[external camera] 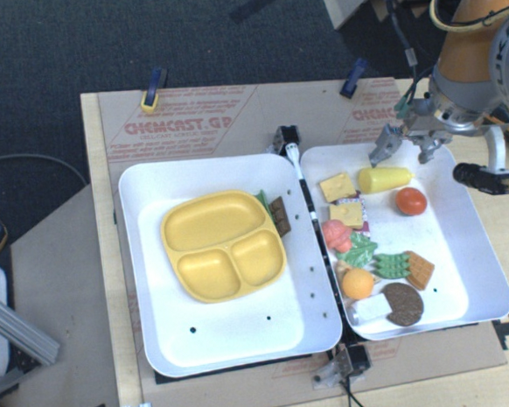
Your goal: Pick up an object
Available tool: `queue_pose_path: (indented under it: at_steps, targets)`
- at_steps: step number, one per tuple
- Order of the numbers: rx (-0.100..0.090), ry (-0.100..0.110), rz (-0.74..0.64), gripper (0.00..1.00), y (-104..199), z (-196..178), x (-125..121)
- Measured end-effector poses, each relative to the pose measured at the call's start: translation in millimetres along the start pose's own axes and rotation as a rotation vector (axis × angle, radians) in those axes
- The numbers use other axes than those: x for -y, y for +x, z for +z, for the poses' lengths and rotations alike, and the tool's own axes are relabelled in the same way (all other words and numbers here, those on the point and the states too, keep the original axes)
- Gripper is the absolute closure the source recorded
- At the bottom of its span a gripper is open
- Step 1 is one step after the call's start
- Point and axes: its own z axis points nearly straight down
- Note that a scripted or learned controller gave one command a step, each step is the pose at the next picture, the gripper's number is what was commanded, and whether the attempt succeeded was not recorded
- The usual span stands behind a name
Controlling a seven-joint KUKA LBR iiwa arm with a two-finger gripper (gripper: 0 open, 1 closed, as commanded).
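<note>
My gripper [406, 151] hangs open over the far end of the right bin [478, 251], its two fingers spread with nothing between them. Just below it lies a yellow corn-like cylinder [384, 178]. To the right of that sits a red tomato [410, 200]. A tan cracker [337, 187] and a cheese slice [349, 212] lie to the left. Further toward the near end are a pink piece [335, 234], a green leafy piece [360, 251], an orange ball [358, 283], a brown toast piece [418, 270] and a dark brown round cookie [404, 303].
The left bin [144, 251] holds a yellow three-compartment plate [223, 244], with a small brown and green item [277, 214] at its right edge. A black fixture [488, 179] juts over the right bin's far right rim. Clamps sit at the bench's far edge.
</note>
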Motion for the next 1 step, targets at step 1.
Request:
queue_pose_path:
  at_steps: [1]
  targets:
    - [0.003,-0.016,-0.002,0.00,0.1,-10.2,-3.2]
